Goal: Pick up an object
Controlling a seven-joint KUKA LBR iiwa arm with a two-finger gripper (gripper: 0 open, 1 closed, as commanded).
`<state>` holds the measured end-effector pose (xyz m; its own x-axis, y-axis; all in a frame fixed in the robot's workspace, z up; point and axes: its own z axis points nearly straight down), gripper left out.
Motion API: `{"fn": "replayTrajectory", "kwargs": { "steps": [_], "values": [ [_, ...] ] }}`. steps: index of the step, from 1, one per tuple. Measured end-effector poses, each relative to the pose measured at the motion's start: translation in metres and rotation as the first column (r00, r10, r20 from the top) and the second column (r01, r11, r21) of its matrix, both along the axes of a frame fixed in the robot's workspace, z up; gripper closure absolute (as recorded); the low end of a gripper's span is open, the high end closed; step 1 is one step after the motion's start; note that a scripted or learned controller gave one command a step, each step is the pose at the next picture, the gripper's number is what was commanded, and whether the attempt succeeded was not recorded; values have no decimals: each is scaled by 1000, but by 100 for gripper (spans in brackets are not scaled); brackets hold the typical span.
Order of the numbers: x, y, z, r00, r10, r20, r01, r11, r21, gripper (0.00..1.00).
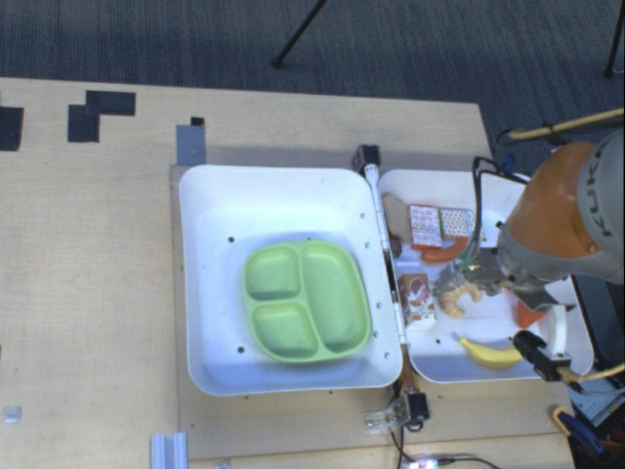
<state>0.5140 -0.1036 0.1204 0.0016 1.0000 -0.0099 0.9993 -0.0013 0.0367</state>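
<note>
The right bin (pixel 430 364) holds several small items. A yellow banana (pixel 491 353) lies near its front wall. A red-and-white packet (pixel 424 225) and a green patterned packet (pixel 456 223) lie at the back, with a red item (pixel 439 254) just in front of them. A small printed packet (pixel 417 297) rests by the left wall, and a tan lump (pixel 453 307) sits beside it. My gripper (pixel 463 281) is low in the middle of this bin, right above the tan lump, and its tip is hidden among the clutter.
The left bin (pixel 210 262) holds a green divided plate (pixel 306 301). A brown item (pixel 394 213) lies at the back left of the right bin, and an orange-red piece (pixel 530 314) sits under the arm. The arm's orange band (pixel 552 208) overhangs the right bin's far side.
</note>
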Motion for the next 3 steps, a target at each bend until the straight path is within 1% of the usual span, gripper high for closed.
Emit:
{"fn": "replayTrajectory", "kwargs": {
  "steps": [1, 2, 3],
  "values": [
    [1, 1, 11, 1000, 2, 3, -2, 1000, 0, 100],
    [1, 1, 10, 1000, 2, 3, -2, 1000, 0, 0],
    [3, 1, 21, 1000, 5, 6, -5, 1000, 0, 100]
  ]
}}
